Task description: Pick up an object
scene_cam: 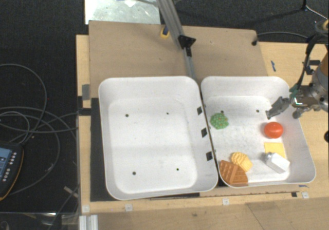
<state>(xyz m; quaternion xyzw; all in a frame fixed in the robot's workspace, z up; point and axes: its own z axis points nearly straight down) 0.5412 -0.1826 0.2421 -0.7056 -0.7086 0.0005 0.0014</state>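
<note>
Nothing lifted yet; the whole pick remains. The tool [286, 108] hangs over the right bin [308, 172], fingers spread apart and gripping nothing; the red ball [273, 130], likeliest target, lies free on the bin floor just below the fingertips; being round, it shows no long axis or heading.

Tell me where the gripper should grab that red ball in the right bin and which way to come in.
Grip the red ball across its widest middle, coming straight down from above. It looks round, so no side is better, and it sits apart from the yellow block just below it. The gripper is already just above it in the camera view.
</note>
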